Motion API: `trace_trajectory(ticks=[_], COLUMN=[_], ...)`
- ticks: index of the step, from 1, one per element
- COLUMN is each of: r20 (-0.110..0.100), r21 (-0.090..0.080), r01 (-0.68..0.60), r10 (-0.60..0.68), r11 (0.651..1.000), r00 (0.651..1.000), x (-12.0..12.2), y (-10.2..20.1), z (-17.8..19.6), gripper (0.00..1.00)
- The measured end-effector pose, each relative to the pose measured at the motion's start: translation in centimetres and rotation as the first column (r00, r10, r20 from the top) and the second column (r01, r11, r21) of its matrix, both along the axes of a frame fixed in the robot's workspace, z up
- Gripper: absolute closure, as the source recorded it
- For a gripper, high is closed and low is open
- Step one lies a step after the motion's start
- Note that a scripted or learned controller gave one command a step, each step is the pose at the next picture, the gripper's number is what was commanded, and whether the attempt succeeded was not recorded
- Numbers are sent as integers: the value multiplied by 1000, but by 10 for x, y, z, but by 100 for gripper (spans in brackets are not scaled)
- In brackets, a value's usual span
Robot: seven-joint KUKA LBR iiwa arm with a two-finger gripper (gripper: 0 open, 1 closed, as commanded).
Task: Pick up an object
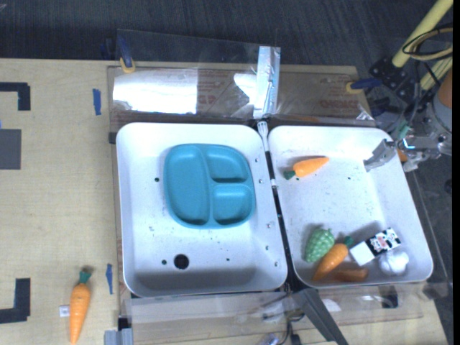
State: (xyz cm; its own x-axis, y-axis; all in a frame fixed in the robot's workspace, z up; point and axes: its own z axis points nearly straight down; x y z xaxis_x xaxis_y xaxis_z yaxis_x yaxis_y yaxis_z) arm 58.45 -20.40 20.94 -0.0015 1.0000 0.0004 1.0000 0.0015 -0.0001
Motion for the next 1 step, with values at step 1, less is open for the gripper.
trace_trajectory(ticks=[1], r20=[6], r21=[-2], r01=[160], r10=[-160], r11=[987], r00=[987], x=[-14], y=[5], z=[67], gripper=[0])
